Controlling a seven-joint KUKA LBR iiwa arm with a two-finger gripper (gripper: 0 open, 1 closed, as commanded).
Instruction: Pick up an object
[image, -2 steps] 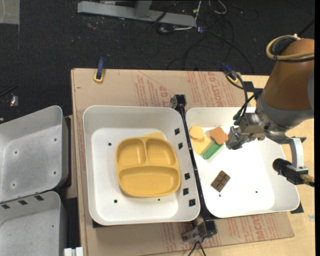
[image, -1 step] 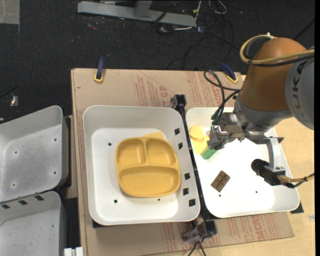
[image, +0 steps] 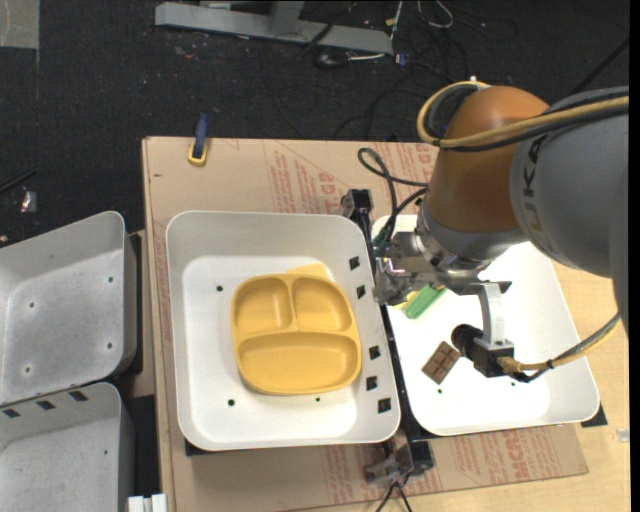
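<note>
At the near edge we note the cardboard sheet (image: 480, 458) that covers the bench, printed with red lettering, and a small dark clamp (image: 397, 462) at the seam between the two bins. The left bin (image: 195, 405) holds a yellow plate (image: 297, 333), divided into three compartments, lying flat and roughly central; a paler yellow corner shows at its far edge. The right bin (image: 545, 400) holds two loose items. A brown block (image: 439, 362) lies flat in the near-left part of its floor, clear of the walls. Just beyond it a green object (image: 423, 302) lies tilted near the bin's left wall, its far end under the tool. The gripper (image: 392, 285) sits low over the far-left part of the right bin, close to the divide between the bins and immediately beside the green object; we cannot tell whether it touches that object, and we cannot tell whether it is spread or closed, since the wrist hides its tip. We see nothing carried by it. The grey arm (image: 575, 190) with its orange band (image: 490, 150) enters from the right and covers the far half of the right bin. At the far-left corner of the cardboard lies a blue and yellow clip (image: 199, 142). Beyond it, cables (image: 340, 55) run across the dark floor.
</note>
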